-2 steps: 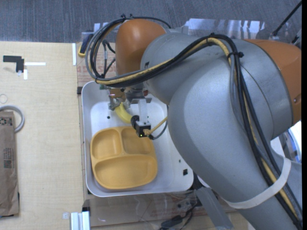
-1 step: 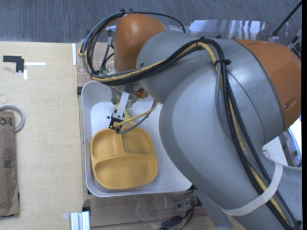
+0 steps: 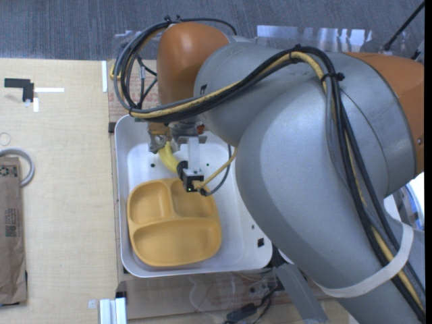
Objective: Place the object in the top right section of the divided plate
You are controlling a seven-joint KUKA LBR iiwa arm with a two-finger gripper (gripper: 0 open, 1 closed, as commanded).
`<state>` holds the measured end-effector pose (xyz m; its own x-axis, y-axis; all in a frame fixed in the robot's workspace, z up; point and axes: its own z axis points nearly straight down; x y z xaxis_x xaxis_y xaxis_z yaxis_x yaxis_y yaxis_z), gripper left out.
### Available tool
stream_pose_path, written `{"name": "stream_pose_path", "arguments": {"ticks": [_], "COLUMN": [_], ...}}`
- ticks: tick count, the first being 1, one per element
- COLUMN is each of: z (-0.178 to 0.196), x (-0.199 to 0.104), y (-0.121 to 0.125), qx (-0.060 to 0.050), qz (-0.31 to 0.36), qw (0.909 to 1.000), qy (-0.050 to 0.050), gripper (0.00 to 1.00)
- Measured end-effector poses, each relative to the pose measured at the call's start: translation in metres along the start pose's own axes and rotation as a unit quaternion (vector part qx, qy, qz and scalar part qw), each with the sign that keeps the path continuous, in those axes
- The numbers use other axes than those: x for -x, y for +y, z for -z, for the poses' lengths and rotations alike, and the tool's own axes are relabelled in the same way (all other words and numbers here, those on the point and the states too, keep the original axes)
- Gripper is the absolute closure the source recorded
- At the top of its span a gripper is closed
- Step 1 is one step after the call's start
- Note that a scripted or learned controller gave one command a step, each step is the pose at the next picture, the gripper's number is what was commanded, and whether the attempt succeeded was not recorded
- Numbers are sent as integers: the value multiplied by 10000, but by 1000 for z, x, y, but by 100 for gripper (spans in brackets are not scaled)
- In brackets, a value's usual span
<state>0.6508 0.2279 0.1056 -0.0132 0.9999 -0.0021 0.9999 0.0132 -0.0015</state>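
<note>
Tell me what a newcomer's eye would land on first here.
The huge grey arm dominates the right and middle of the view, draped in black cables, with its orange band at top centre. Under its wrist, a yellow divided plate lies in the white bin, towards the bin's lower left. At the far left edge, a brown paper bag lies on the pale wooden bench.
</note>
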Motion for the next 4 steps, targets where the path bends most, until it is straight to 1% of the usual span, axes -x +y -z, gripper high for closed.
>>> {"name": "stream_pose_path", "arguments": {"ticks": [1,2,3,4], "z": [-11,-11,67,136], "x": [32,32,24,52], "y": [7,7,8,-1], "qx": [-1,1,7,6], "qz": [-1612,-1611,-420,-6], "qw": [9869,9869,9991,10000], "qy": [4,4,-3,-2], "gripper": [100,0,0,0]}}
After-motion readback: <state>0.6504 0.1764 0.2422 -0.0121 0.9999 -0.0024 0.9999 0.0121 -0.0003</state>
